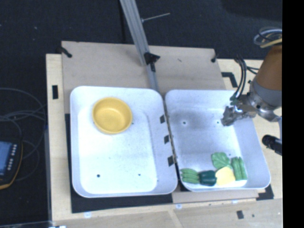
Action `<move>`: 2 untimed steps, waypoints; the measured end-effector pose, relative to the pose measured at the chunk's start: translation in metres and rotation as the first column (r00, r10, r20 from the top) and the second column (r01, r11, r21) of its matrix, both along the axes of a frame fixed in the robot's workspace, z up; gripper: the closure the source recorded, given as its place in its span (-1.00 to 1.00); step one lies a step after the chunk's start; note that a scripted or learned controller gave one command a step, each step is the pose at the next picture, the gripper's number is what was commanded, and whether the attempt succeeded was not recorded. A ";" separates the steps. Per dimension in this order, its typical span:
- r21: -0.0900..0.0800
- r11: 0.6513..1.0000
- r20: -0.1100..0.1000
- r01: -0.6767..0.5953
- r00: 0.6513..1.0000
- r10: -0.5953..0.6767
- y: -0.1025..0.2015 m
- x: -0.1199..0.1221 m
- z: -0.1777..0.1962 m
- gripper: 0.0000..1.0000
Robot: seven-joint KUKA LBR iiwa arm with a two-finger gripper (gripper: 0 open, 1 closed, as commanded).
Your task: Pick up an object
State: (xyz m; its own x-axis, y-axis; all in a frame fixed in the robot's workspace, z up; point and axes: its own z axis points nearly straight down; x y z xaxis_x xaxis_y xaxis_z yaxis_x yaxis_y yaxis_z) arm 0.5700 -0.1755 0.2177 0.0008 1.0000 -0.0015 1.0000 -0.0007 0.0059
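A yellow bowl sits in the far left part of the left bin. Several small items lie bunched at the near edge of the right bin: a green pod-shaped piece, a dark green block, a yellow piece, a green leafy piece and a striped green piece. My gripper hangs over the far right part of the right bin, well apart from that cluster. Nothing shows between its fingers.
A grey metal post slants up from the bench behind the bins. Cables trail beside the arm at the right. A handheld pendant lies off the bench at the left.
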 end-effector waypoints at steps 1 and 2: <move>0.001 1.000 -0.001 -0.001 1.000 0.001 -0.001 0.001 0.041 1.00; 0.002 1.000 -0.005 -0.004 1.000 0.004 0.049 0.004 0.029 1.00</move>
State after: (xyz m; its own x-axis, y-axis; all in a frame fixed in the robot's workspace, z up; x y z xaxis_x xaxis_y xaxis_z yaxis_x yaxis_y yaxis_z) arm 0.5742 -0.1268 0.2463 -0.0029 1.0000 0.0003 1.0000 0.0029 0.0004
